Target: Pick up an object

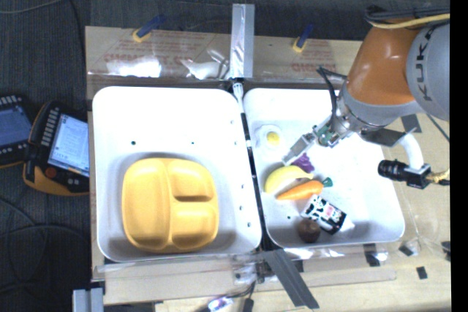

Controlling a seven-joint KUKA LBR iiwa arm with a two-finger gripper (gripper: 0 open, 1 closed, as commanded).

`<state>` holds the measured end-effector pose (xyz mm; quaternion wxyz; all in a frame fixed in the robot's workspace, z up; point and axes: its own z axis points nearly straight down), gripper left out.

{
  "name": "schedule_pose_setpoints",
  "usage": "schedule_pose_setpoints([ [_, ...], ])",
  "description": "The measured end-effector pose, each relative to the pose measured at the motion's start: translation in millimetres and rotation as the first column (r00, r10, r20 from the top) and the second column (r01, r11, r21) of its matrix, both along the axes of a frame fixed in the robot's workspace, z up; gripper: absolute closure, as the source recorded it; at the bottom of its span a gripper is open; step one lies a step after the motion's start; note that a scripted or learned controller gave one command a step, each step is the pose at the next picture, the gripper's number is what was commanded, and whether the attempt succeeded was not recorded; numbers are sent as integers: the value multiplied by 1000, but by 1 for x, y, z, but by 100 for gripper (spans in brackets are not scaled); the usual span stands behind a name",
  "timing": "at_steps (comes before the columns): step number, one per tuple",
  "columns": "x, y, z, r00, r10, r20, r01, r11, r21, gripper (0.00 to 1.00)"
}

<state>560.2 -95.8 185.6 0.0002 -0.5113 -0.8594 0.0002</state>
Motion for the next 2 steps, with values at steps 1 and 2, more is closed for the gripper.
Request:
schedule_pose_setpoints([
  [1, -2, -5, -88, 997, 81, 9, -81, 997, 0, 0],
  [2, -71, -39, -93, 996, 87, 19, -87, 996, -7, 0],
])
